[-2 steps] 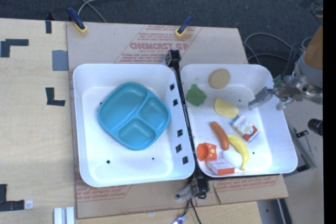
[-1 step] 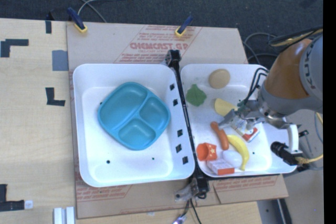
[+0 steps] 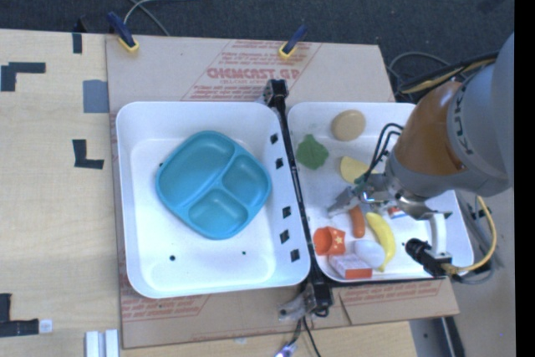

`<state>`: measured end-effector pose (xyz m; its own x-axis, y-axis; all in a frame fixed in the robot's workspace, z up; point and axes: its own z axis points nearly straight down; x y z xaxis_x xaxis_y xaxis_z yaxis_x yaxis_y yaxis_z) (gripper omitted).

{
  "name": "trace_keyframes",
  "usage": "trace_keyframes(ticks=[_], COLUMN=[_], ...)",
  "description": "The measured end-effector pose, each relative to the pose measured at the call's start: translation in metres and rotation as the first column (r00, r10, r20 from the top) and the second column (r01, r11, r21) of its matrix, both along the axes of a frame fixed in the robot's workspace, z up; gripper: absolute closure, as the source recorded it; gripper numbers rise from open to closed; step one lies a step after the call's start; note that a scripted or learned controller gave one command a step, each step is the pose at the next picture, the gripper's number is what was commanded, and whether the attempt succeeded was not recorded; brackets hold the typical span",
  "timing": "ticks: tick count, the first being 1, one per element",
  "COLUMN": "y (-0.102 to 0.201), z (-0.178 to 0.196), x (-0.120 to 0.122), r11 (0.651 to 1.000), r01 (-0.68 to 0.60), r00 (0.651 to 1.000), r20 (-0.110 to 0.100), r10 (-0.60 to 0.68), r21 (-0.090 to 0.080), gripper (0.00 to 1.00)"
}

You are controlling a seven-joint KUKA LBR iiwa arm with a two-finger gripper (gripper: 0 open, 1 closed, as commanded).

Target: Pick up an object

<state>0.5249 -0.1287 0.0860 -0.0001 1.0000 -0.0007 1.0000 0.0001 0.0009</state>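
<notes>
My gripper point(image 3: 361, 201) is low in the right bin point(image 3: 418, 111), near its middle. Just under it and slightly toward the front lies an orange stick-shaped object point(image 3: 358, 223). A yellow banana point(image 3: 383, 237) lies right beside that stick. In front of them are an orange-red piece point(image 3: 329, 241) and a white and red box point(image 3: 353, 263). Farther back in the bin sit a tan round object point(image 3: 348, 125), a green leafy piece point(image 3: 312, 152) and a pale yellow piece point(image 3: 352, 169). The arm's orange band point(image 3: 422, 138) hides part of the bin's right side.
The left bin point(image 3: 138, 180) holds a blue divided plate point(image 3: 214, 183). A black divider with clips point(image 3: 288, 180) runs between the two bins. Cables point(image 3: 468, 259) hang by the right bin's front right corner. Both bins rest on a cardboard sheet point(image 3: 201, 71) held by clamps.
</notes>
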Motion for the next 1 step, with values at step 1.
trace_keyframes(ticks=[1], y=[-0.0007], z=[0.0101], x=[0.0008], r11=[1.000], r01=[0.001], r00=[1.000], r20=[0.003], r10=[-0.001], r21=[-0.002], gripper=[1.00])
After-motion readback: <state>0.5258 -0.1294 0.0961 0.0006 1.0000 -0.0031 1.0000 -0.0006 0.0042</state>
